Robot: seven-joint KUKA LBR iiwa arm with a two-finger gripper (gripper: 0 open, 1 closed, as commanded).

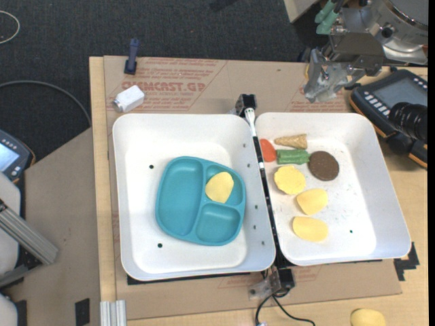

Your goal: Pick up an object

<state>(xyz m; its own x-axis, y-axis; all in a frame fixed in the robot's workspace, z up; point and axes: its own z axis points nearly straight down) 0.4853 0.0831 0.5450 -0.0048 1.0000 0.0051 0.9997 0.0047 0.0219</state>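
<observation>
The metal two-finger gripper (pixel 321 87) hangs above the bench beyond the far rim of the right shallow white bin (pixel 380 182); whether its jaws stand apart or together cannot be told. Nearest it inside that bin lies a tan cone-shaped piece (pixel 291 141), with a green block (pixel 293 157), a brown disc (pixel 323 166) and three yellow oval pieces (pixel 290 180) farther off.

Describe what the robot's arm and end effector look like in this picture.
The end effector is bare silvery metal with two short fingers, below a dark grey block. Green connectors and thin cables sit beside it. Above, the arm is light grey and rounded, with an orange band at the frame's top edge.
</observation>
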